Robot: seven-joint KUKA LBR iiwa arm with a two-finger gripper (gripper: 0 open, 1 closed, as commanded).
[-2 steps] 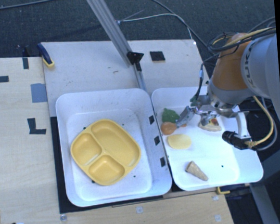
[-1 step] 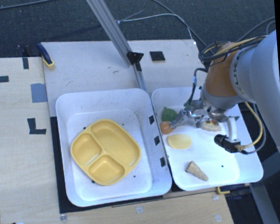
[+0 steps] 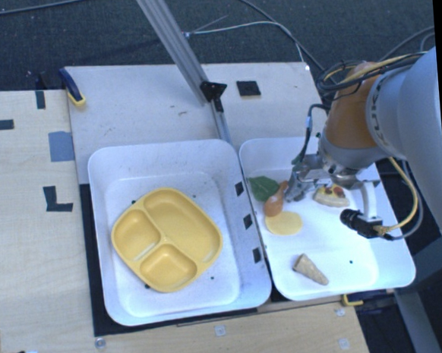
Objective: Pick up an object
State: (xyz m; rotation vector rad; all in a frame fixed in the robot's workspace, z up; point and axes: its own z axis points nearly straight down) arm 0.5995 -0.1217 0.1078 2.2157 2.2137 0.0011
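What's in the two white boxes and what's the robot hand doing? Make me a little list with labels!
left bin: holds a yellow tray with three compartments
right bin: holds the small food items
green leaf: near the right bin's left wall
orange piece: touching the leaf's lower edge
yellow disc: just below the orange piece
tan wedge: lying apart, toward the front
gripper: low in the right bin, beside the orange piece

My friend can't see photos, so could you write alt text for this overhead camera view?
A grey robot arm with an orange band reaches from the right, its gripper low over the right bin beside an orange food piece, a green leaf, a yellow disc and a tan wedge. The left bin holds a yellow divided tray.
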